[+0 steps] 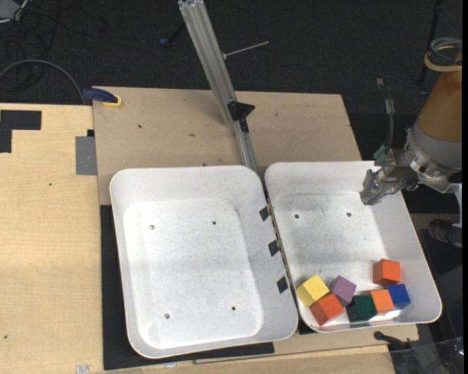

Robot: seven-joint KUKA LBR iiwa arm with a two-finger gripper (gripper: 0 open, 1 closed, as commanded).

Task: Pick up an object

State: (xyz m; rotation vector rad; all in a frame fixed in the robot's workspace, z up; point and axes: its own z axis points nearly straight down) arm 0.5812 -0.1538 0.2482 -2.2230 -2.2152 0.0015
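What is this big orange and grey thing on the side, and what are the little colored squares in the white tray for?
That thing is a robot arm. It reaches in from the right side of the picture, and at its end is a gripper, a metal hand with two fingers. It hangs over the top edge of the right bin, and nothing is seen between its fingers.

The picture comes from one camera fixed above the bench, looking down at a slant.

There are two shallow white trays, called bins, side by side. The colored squares are toy blocks, bunched in the near corner of the right bin: a yellow block, a purple block, two red-orange blocks, a green block, an orange block and a blue block. The robot's job is to pick one up. The left bin sits next to it.
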